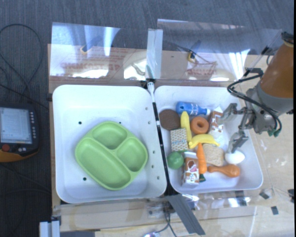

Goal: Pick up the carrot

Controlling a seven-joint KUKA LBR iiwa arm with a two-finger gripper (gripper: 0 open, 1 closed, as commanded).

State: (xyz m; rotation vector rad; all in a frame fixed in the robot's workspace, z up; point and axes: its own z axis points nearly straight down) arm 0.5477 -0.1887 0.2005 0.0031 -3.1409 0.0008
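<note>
1 carrot (201,158) (right bin (251,181)), 2 bananas (203,140), 1 egg (235,157), fingers (235,127) spread, holding nothing

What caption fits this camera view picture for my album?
Robot gripper hovers over a bin of toy food, right of the carrot.

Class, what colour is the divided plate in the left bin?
Light green, seen in the camera view.

Single fixed camera above the bench, looking down at a slant, left bin (64,132) and right bin (246,179) both framed
</note>
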